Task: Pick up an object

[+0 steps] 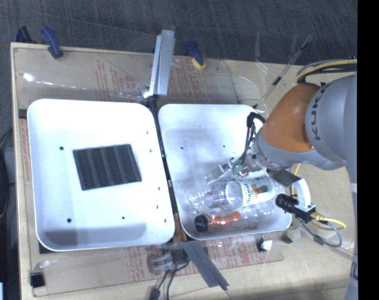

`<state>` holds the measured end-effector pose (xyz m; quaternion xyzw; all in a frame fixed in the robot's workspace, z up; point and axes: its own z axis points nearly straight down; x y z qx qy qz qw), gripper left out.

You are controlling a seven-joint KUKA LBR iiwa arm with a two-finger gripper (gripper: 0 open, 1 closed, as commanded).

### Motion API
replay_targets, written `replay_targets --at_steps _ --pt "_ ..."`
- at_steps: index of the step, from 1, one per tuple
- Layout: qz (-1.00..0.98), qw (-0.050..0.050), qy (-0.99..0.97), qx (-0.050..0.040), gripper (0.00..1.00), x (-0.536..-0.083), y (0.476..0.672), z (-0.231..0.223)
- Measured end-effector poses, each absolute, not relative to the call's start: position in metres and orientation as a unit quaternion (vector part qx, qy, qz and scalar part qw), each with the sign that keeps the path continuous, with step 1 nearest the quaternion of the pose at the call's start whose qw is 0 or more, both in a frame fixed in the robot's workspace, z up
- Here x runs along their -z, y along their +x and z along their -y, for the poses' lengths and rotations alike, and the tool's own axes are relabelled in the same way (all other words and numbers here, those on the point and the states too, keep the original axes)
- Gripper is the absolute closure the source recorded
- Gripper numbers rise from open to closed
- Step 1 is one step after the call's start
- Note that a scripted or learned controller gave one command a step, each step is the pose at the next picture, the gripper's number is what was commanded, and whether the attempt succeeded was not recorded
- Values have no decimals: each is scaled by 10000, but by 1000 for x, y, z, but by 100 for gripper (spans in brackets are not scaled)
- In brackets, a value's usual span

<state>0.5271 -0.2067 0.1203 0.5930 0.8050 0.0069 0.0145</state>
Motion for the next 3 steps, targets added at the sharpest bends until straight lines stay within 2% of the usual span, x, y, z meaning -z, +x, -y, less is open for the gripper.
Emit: replay_targets --at_steps 1,2,3 --pt "-8045 51 5940 -24 0 -114 521 207" --pt "-8255 12 5643 -5 0 -145 528 204" --pt "-8723 21 4890 -16 0 -94 543 207"
